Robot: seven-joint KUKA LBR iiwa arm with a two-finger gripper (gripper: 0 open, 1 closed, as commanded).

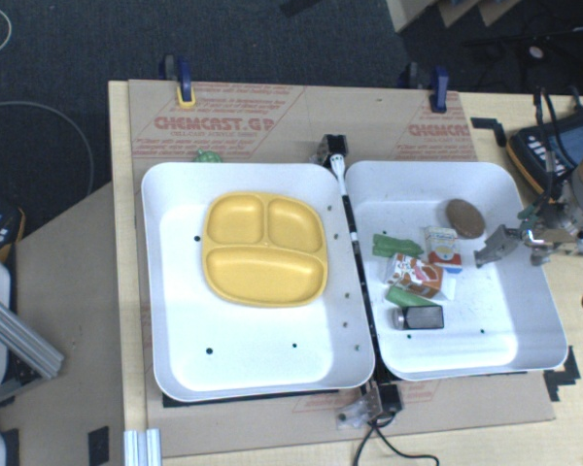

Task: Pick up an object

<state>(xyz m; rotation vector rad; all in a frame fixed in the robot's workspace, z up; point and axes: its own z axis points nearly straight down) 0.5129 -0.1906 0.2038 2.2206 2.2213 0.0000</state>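
The gripper (494,249) reaches in low over the right bin (496,343), just beside the brown disc (464,217), holding nothing.

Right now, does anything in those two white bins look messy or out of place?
Nothing looks spilled or broken. The yellow divided plate lies flat and alone in the left bin. The right bin holds a loose jumble: a brown round object, small packets and a dark object, lying at mixed angles.

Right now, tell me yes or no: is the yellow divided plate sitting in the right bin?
No. The yellow divided plate lies in the left bin, while the right bin holds the small items such as the brown disc.
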